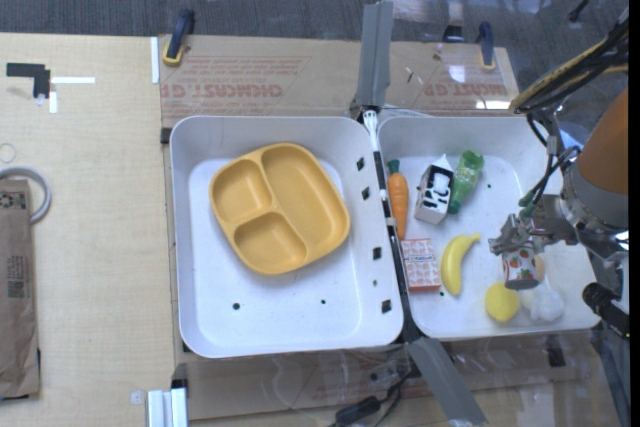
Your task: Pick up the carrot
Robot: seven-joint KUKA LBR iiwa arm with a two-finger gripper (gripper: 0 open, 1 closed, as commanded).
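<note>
Two white bins sat side by side at the middle of the frame. The left bin held a yellow divided plate. The right bin held the clutter. The carrot lay at that bin's far left, lengthwise against the dividing wall, its green top toward the upper edge of the frame.

The gripper hung at the right of the frame, over the lower right part of the right bin and well apart from the carrot. A small red-and-white object sat directly under it, touching or nearly so, but whether the pincer was wide, narrow or clamped on that object could not be told from this slant.

Several risks seemed likely. The carrot's place hard by the wall left little room for a finger on that side, so a descent could strike the rim or push the carrot away instead of straddling it. A red and white packet lay just below the carrot's tip, and a black-and-white carton stood just to its right beside a green item. A slightly misplaced grasp might catch one of these instead. The banana and lemon lay between gripper and carrot, so a low sweep across could scatter them. If the small object were stuck in the fingers, it would foul any grasp.
</note>
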